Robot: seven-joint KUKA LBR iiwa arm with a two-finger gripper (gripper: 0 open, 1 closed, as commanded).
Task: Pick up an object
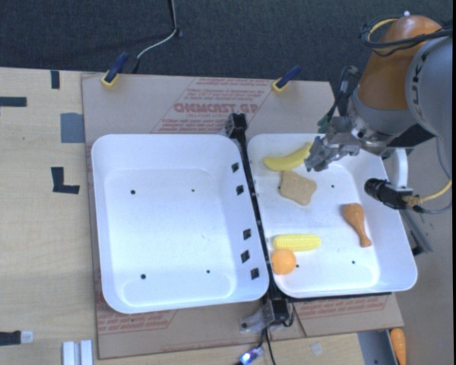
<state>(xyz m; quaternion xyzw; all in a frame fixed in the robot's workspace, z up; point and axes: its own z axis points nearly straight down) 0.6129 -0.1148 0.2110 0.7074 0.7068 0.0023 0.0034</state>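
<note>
Several toy foods lie in the right bin [387, 276]: a yellow banana [286, 160] at the back, a tan bread slice [297, 188] just in front of it, a brown chicken drumstick [356, 223] on the right, a yellow corn cob [296, 242] and an orange ball [283, 261] near the front left. My gripper [319, 158] hangs low at the banana's right end, just behind the bread. Whether it touches either one is unclear.
The left bin [114, 173] sits beside the right one, with a black divider strip [245, 204] between them. Both rest on a cardboard sheet [205, 105] held by blue-and-yellow clamps [115, 68]. A black cable [167, 21] runs off the back.
</note>
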